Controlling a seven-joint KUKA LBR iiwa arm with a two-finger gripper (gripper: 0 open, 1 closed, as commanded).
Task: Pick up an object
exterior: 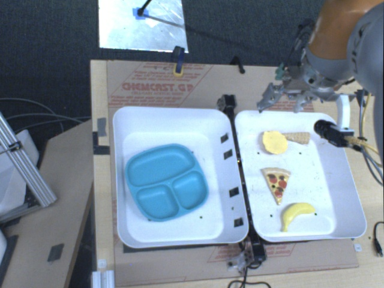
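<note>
Landmark: the black hinge strip point(235, 161) running between the two bins.
Left bin point(138, 125): shallow white plastic, smooth, with rounded corners, left of the strip.
Tray point(166, 182): glossy blue plastic with three compartments and soft rounded edges, lying flat in the left bin, well apart from the strip.
Right bin point(336, 185): same white plastic, right of the strip.
Ice cream cone point(284, 141): a round pale yellow scoop on a tan waffle cone, lying on its side, just right of the strip's upper half.
Pizza slice point(278, 183): a flat triangle with a tan crust and red dots, point down, just right of the strip's middle.
Banana point(297, 214): curved, smooth, yellow, right of the strip's lower end.
Arm point(339, 32): grey with an orange band, above the right bin's far edge, right of the strip's top.
Gripper point(282, 98): metal, over the right bin's far rim, apart from all three toys; whether it is spread or closed, I cannot tell.
Bench point(162, 86): brown cardboard with red print, under both bins.
</note>
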